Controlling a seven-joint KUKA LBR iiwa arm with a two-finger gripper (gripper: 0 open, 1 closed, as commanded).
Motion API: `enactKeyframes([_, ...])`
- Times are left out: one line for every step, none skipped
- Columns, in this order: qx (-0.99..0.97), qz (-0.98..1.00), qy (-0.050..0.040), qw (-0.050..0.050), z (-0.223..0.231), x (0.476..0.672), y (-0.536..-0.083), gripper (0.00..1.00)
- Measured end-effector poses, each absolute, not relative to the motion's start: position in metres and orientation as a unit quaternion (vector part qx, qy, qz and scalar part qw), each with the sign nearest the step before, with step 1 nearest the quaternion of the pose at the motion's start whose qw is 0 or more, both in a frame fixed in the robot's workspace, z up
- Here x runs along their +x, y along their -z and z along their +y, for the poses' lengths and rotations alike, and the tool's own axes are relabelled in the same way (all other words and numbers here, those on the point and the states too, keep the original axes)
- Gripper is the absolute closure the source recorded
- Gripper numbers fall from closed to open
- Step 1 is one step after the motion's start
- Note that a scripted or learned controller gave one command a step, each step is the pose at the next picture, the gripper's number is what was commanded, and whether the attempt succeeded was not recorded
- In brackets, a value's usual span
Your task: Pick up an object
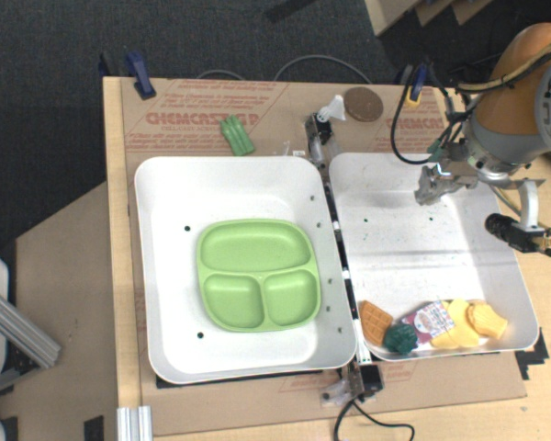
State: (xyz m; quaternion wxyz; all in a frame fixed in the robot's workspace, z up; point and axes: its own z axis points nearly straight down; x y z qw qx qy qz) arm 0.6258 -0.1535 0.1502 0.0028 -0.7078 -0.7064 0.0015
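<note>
Closest to the camera is the little pile of stuff (433, 325) jammed along the near edge of the right bin (422, 246): a tan waffle-looking piece (376, 317), a dark green lump (402, 339) touching it, a wrapped packet with pinkish print (432, 318), and yellow pieces (473, 324) towards the near right corner. They're all bunched together, touching or nearly so.

The hand (435, 186) is well away from that pile, up at the far end of the same bin, hanging over the white floor near the far wall. It's a small grey metal bit and I honestly can't tell how the hand is set; nothing is visibly caught in it. Behind it the grey arm with the orange section (523, 81) comes in from the right, with black cables looping around.

Moving out from there: the left bin (165, 209) sits right beside the right one, and a light green divided plate (257, 274) lies flat in the middle of it, one long compartment at the far side and two smaller ones nearer.

On the cardboard-covered counter (193, 108) beyond the bins there's a small green object (238, 136), a blue clamp (141, 74) at the far left corner, another blue clamp (415, 83) near the arm, and a brown round disc (363, 105).
</note>
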Motion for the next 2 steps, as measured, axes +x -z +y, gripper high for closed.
enactKeyframes([-0.704,-0.71,0.0022,0.002,-0.055,0.606,-0.187,1.0])
enactKeyframes([-0.709,-0.705,-0.0007,0.001,-0.101,0.609,-0.08,1.0])
